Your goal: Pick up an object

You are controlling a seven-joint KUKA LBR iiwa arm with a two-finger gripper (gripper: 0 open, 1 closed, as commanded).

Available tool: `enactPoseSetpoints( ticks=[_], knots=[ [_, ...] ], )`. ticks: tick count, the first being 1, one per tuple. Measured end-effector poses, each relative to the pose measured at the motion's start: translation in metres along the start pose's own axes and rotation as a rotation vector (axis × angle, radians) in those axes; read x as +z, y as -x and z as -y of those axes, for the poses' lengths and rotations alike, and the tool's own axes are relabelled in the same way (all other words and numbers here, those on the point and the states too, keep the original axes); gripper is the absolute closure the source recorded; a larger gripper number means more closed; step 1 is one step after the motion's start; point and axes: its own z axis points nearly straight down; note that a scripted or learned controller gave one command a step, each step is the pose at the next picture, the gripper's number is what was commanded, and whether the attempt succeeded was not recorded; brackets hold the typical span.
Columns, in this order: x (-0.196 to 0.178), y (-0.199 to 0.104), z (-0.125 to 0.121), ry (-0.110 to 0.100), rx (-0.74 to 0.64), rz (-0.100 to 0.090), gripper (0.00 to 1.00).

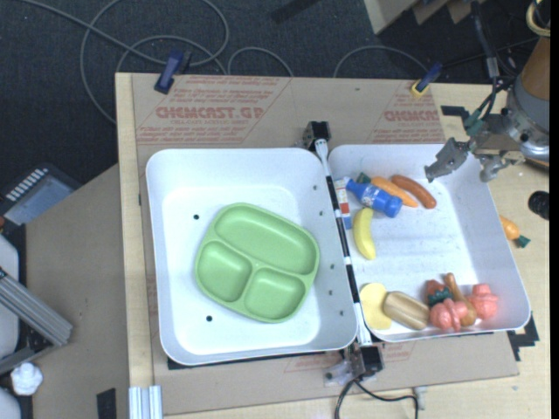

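The right bin [454, 234] holds several toy foods. Near its far left lie a blue bottle [374, 195], an orange carrot [390, 188] and a brown sausage [414, 191]. A yellow banana [363, 234] lies along the left wall. At the near edge sit a yellow slice [372, 303], a tan bread roll [407, 310], a brown piece [439, 289] and a pink toy [465, 308]. My gripper [463, 166] hangs over the bin's far right corner, open, with nothing between its fingers. It is to the right of the sausage and apart from it.
The left bin [175, 199] holds a green divided plate [255, 262]. A black divider [336, 225] runs between the bins. A small orange item [510, 230] lies outside the right bin's right wall. Cables trail over the dark floor beyond the bench.
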Motion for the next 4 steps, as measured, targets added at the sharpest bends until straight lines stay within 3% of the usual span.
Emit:
enactPoseSetpoints(
  ticks=[1,2,3,4],
  knots=[
    [0.031,-0.056,-0.051,0.001,-0.002,-0.001,0.0],
    [0.155,0.022,-0.058,-0.006,0.002,0.0,0.0],
    [0.194,0.054,-0.052,-0.004,0.001,-0.001,0.0],
    [0.196,0.003,-0.083,-0.03,-0.002,0.001,0.0]
  ],
)
